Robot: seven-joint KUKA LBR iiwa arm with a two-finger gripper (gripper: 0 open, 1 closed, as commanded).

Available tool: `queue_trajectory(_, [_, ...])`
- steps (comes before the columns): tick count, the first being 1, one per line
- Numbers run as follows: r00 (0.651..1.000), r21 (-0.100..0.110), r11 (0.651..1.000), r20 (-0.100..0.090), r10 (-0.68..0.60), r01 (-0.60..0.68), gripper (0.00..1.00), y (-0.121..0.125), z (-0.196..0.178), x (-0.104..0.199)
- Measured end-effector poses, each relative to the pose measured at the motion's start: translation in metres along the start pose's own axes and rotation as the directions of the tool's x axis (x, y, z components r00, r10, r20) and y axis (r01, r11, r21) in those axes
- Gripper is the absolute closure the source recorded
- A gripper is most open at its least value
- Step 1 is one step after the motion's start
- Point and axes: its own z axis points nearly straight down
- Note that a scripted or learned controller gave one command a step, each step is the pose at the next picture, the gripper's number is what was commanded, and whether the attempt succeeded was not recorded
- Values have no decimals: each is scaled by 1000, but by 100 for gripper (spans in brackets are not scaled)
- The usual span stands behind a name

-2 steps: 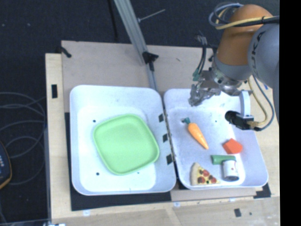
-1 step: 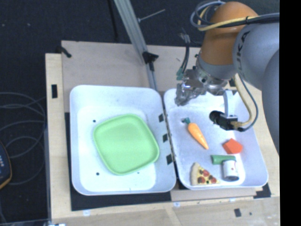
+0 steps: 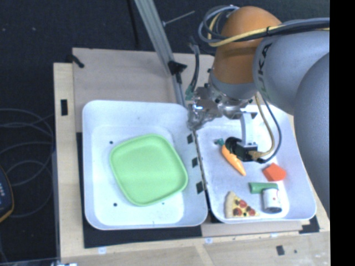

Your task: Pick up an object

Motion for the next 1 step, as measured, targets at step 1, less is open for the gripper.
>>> queue_trajectory(1, [1000, 2, 1000, 1, 2, -2, 100, -5, 16, 43])
